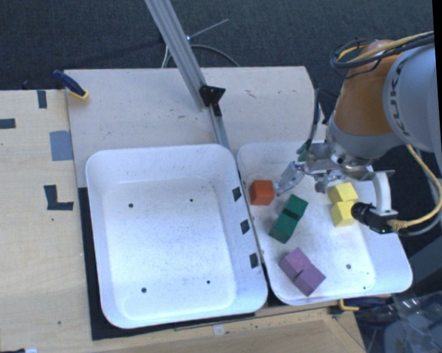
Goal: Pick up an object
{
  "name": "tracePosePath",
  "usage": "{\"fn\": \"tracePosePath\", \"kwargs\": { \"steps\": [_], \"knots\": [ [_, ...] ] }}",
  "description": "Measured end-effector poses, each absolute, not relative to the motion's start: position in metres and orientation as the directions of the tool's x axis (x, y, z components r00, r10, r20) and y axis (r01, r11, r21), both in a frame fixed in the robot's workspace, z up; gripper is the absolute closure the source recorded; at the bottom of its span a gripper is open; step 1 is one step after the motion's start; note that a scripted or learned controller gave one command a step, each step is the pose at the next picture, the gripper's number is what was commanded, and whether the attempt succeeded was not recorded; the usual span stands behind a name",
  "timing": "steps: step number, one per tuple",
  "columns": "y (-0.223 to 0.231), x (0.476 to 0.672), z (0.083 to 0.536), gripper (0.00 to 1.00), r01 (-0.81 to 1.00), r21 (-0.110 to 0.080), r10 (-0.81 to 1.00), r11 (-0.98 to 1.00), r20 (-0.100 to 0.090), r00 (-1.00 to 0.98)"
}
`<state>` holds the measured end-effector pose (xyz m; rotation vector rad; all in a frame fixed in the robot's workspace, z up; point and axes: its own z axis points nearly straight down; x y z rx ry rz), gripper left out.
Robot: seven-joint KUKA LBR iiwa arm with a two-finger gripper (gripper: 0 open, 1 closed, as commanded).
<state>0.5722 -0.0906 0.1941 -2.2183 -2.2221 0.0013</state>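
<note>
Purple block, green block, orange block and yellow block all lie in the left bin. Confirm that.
Wrong bin. The camera view shows the purple block, green block, orange block and yellow block all lying in the right bin.

Orange block [261,192], green block [288,218], yellow block [343,203], purple block [302,271].

Arm [385,100] reaching from right, wrist low.

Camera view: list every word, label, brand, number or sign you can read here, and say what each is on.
No readable text.
Arm: faint dark marks on the grey shell near the right edge, too blurred to read.
Bench: grey and dark tape patches, without lettering.
Orange block, green block, yellow block, purple block: plain faces, no print.
</note>
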Motion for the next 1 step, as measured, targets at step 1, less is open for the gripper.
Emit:
{"fn": "tracePosePath", "kwargs": {
  "steps": [1],
  "knots": [
    [-0.0932,0.4883,0.1170,0.00,1.000,-0.016,1.000,-0.003,0.003,0.003]
  ]
}}
